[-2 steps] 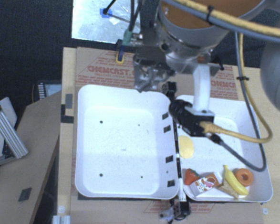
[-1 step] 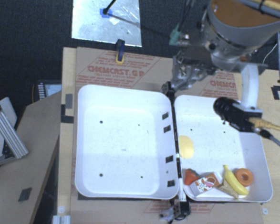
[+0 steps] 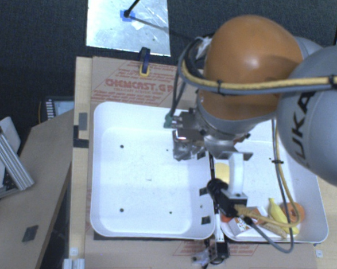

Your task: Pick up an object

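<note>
Several small things lie bunched in the near right corner of the right bin point(image 3: 317, 228): a yellow banana-shaped piece point(image 3: 276, 211), an orange round piece point(image 3: 294, 212) just beside it, and a white card with red print point(image 3: 241, 227) toward the divider. The banana-shaped piece is short and curved, its long axis running from the bin's near wall up toward the middle. A paler yellow thing point(image 3: 221, 174) sits farther in from that corner, half hidden behind my wrist. All of them crowd the near wall and corner, so there is little free room around them there.

The left bin point(image 3: 105, 172), across the divider from that corner, is a wide white floor with a few dark dots.

My hand point(image 3: 186, 146) hangs over the left bin's far right part, well apart from the cluster; whether it is open or closed I cannot tell.
</note>
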`<state>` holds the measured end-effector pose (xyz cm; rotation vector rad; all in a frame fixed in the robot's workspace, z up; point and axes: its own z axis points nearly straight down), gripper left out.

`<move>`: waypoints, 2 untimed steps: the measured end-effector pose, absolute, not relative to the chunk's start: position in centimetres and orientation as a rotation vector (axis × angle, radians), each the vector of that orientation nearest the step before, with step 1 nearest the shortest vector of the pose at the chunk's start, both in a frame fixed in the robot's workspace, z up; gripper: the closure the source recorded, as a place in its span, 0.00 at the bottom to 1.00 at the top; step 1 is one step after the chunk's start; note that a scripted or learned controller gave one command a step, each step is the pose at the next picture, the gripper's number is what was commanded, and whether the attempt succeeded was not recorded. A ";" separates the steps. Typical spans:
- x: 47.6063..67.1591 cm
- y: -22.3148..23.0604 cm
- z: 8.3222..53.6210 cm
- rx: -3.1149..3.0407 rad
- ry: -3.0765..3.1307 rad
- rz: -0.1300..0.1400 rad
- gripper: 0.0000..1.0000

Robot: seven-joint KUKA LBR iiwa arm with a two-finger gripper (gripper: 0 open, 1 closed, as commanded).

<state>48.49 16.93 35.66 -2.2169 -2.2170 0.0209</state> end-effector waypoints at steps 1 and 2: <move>48.7 16.9 36.5 -2.222 -2.222 -0.001 0.00; 48.4 17.9 17.0 -2.216 -2.217 0.021 0.00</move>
